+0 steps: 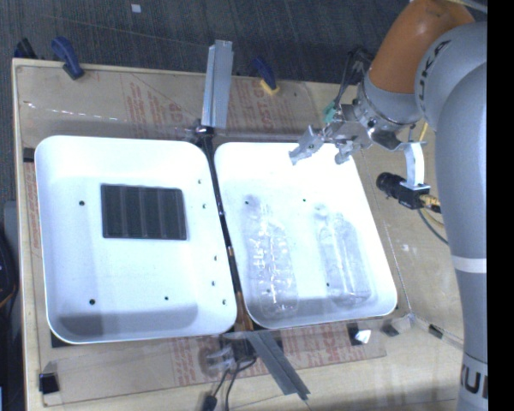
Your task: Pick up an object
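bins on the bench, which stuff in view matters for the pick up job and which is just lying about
Belongs to the job:
- clear plastic bottle, lying in the right bin
- second clear bottle, same bin
- dark ribbed tray, in the left bin
- end effector, over the right bin's far edge

Just lying about:
- blue clamps on the bench's far edge
- metal bar above the bins

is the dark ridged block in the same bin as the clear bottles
No, the dark ridged block lies in the left bin, while both clear bottles lie in the right bin.

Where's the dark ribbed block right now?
The dark ribbed block lies flat in the left bin, toward its upper middle, across the divider from the two clear bottles in the right bin.
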`<state>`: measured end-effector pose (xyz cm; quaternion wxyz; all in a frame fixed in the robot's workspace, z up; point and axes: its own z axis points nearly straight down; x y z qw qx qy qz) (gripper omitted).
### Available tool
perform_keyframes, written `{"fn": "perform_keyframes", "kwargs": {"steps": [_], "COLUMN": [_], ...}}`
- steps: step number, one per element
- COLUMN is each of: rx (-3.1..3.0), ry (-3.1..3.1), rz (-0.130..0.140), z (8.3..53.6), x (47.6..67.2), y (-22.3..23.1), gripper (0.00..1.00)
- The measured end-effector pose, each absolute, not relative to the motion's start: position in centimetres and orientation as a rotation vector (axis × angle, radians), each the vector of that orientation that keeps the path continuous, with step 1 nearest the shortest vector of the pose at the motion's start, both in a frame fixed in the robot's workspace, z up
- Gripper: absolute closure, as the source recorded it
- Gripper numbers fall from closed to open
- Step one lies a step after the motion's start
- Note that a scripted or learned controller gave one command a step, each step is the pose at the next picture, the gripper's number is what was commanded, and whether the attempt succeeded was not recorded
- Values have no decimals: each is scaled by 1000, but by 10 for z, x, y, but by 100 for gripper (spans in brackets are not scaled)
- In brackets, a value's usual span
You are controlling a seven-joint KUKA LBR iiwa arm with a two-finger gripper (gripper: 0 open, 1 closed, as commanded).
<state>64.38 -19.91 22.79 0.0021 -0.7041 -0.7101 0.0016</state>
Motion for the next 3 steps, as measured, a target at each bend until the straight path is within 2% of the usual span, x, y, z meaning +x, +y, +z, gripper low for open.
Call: {"fn": "perform_keyframes", "kwargs": {"steps": [1, 2, 3], "rx": [-2276, -2373, -2214], "ry": [-2158, -2054, -2220], "rz": [7, 4, 3], "z": [179, 149, 168], "x": [583, 550, 532], "y": [-133, -149, -148], "gripper": [0, 0, 0]}}
